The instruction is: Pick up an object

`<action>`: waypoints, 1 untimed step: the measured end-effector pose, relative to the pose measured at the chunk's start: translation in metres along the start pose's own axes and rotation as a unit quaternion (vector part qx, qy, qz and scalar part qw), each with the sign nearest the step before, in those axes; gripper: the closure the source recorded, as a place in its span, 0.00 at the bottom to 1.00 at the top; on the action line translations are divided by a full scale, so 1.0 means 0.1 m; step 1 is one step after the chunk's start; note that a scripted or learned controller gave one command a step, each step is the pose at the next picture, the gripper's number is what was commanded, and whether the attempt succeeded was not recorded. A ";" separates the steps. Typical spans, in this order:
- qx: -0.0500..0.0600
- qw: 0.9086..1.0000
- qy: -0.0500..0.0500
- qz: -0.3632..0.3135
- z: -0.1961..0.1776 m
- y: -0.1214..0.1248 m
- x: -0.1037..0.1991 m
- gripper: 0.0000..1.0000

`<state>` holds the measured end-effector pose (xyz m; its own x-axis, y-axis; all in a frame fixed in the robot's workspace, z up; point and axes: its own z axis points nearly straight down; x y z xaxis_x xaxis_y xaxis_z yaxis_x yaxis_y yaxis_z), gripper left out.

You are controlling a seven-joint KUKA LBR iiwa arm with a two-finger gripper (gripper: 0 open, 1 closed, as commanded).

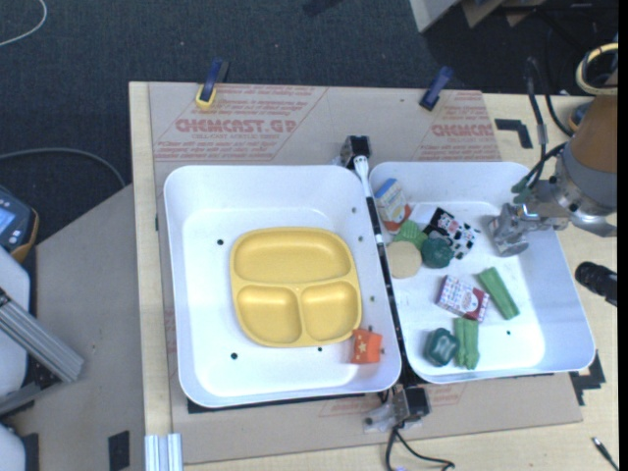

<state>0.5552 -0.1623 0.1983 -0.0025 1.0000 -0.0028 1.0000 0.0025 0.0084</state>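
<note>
**Mia:** What is in the right bin point(574, 346)?

**Ben:** Lots of small toys. A green stick point(497, 292) lies near the middle, tilted. Just left of it sits a little red and white packet point(463, 298). Near the front edge, a dark green lump point(441, 344) touches a green bar point(467, 342).

**Mia:** And farther back?

**Ben:** A black and white toy point(450, 230), spotted like a cow. Beside it is a round dark green ball point(437, 253) and a flat tan circle point(403, 259). A bright green piece point(409, 234) lies by them. A small white bottle point(392, 202) with blue and orange on it sits in the back left corner.

**Mia:** Where is the tool point(510, 232)?

**Ben:** It hangs over the back right part of that bin, to the right of the cow toy and apart from it. It looks grey and shiny. I can't tell if it is open or closed. I see nothing in it.

**Mia:** What about the left bin point(186, 263)?

**Ben:** A big yellow tray point(294, 285) lies flat in the middle. It has three parts, one long and two small. A little orange block point(366, 346) sits just by its front right corner.

**Mia:** What holds the bins?

**Ben:** A tan tabletop point(294, 121) with red letters on it. Two clips point(208, 84) sit on its back edge.
</note>
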 end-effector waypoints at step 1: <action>0.001 1.000 0.000 0.000 -0.28 0.01 0.00 1.00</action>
<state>0.5563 -0.1623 0.2267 -0.0016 1.0000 -0.0025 1.0000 0.0016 0.0057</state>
